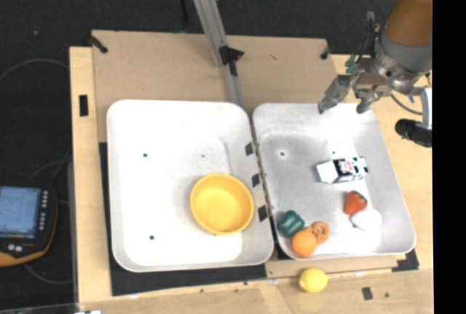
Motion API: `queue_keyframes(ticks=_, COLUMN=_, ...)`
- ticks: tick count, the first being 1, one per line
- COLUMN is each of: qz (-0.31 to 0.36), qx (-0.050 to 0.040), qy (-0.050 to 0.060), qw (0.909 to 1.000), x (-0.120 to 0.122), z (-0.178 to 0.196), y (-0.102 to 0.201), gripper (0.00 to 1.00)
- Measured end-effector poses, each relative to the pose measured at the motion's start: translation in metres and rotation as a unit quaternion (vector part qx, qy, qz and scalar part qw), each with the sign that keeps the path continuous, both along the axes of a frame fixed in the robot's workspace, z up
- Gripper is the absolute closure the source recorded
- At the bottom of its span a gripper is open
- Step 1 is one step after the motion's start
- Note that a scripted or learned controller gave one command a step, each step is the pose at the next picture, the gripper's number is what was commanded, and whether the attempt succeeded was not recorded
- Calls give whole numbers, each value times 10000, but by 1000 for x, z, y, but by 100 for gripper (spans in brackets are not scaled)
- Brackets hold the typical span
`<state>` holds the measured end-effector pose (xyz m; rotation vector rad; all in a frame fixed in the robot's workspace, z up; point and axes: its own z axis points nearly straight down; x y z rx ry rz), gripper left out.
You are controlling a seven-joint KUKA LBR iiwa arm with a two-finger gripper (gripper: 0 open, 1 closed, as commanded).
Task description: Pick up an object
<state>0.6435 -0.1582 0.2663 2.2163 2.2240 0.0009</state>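
My gripper (344, 100) hangs over the far edge of the right bin (306, 127), its two fingers spread open with nothing between them. In that bin lie a white and black toy car (341, 169), a red piece (354, 202), a white piece (366, 220), an orange fruit (304, 242) touching a smaller orange piece (320, 231), and a dark green block (290, 221). All of these sit well toward the near side from the gripper.
A yellow bowl (221, 203) stands in the left bin (145, 138) near its right wall. A yellow lemon (312, 280) lies on the bench in front of the right bin. A metal pole (207, 10) slants up behind the bins. A handheld pendant (25, 221) lies far left.
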Motion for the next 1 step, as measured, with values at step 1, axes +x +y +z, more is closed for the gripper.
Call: queue_keyframes(ticks=1, qz=2, qx=-4, qy=1, qw=10000, x=0, z=0, y=0, gripper=0)
